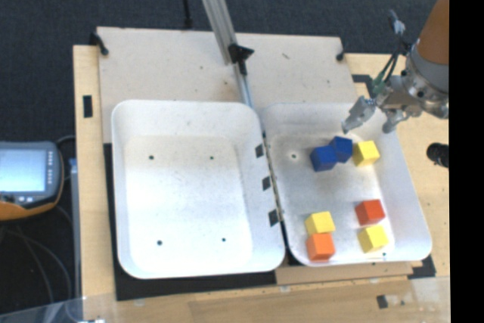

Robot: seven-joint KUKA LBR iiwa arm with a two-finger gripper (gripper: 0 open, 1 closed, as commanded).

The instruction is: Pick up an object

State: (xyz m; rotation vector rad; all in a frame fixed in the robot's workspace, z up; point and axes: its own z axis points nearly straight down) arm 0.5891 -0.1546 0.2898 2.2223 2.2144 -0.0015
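Gripper [374, 117] open, nothing in it, hangs just above blue block [330, 153] & yellow block [366, 153], prob lining up a grab.

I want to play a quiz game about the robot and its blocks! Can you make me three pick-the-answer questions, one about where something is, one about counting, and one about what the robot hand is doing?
1. Which bin has the blocks in it?
A. the left bin
B. the right bin
C. both bins

2. How many yellow blocks are there?
A. one
B. three
C. five

3. What is the gripper doing?
A. holding a blue block
B. holding a red block
C. open, holding nothing

Answers:
1 B: every block lies in the right bin.
2 B: yellow blocks sit at and.
3 C: the gripper hangs open above the bin's far edge, apart from the blue block.
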